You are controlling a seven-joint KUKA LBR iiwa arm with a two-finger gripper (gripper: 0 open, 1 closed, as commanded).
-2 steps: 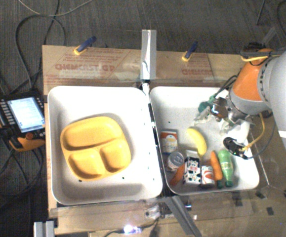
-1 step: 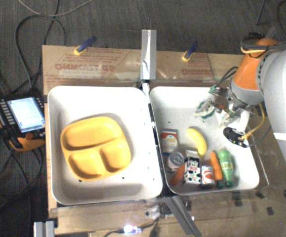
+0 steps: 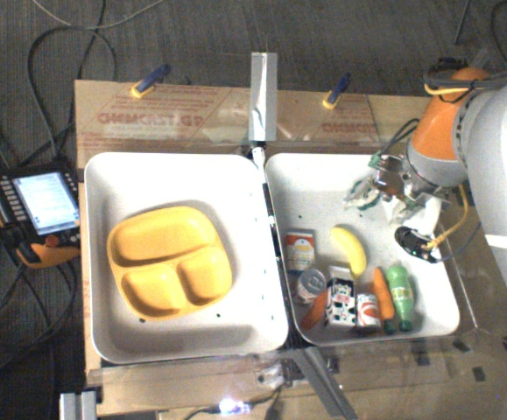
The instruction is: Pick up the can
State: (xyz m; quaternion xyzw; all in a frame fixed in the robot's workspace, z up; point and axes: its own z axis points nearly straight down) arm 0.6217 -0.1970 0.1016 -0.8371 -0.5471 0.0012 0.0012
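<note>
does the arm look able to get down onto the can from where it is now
Probably yes, with a tight fit. The can stands with its top uncovered in the right bin. The end effector hovers up and to its right. A carton, banana and box crowd its sides.

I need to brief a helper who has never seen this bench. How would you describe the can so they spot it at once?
Look in the right-hand white bin, near its front left corner. The can stands just below a small red-and-white carton and left of the banana. It alone shows a round silvery metal top.
</note>
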